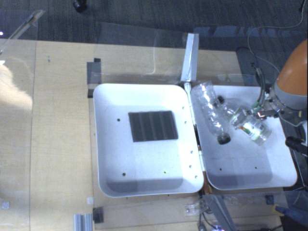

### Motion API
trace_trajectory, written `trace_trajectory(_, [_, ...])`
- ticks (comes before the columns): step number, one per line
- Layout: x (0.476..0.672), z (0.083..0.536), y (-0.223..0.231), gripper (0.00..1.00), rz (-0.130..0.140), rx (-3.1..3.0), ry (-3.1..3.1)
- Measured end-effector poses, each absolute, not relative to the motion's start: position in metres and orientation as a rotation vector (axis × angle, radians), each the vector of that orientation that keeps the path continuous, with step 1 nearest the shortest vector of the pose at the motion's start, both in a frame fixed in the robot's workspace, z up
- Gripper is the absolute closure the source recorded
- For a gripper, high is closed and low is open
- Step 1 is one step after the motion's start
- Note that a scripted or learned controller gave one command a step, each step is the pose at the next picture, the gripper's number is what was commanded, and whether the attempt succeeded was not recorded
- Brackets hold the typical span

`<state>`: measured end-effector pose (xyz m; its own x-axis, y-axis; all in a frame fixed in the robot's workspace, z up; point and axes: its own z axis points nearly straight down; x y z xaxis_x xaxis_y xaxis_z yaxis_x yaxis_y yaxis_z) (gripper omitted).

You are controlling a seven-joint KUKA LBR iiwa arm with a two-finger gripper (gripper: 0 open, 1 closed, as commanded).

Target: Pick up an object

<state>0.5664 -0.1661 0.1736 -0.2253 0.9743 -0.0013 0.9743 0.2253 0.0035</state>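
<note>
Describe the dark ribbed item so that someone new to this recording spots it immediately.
Start with the two white bins side by side and take the left bin. Lying flat near its middle is a dark ribbed rectangle, a grey slab with lengthwise grooves. It lies alone in that bin, opaque and flat, unlike the clear plastic bottle in the right bin.

A pale wooden bench [53, 143] fills most of the view. Beyond its far edge lies dark grey carpet [144, 4], with bright glare at the bench's left edge.
</note>
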Motion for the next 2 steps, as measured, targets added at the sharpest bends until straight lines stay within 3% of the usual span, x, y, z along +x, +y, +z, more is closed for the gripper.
trace_trajectory(1, [0.608,0.1,-0.188,0.0,0.009,1.783,2.57])
trace_trajectory(2, [0.613,0.094,-0.135,0.0,-0.001,1.435,2.766])
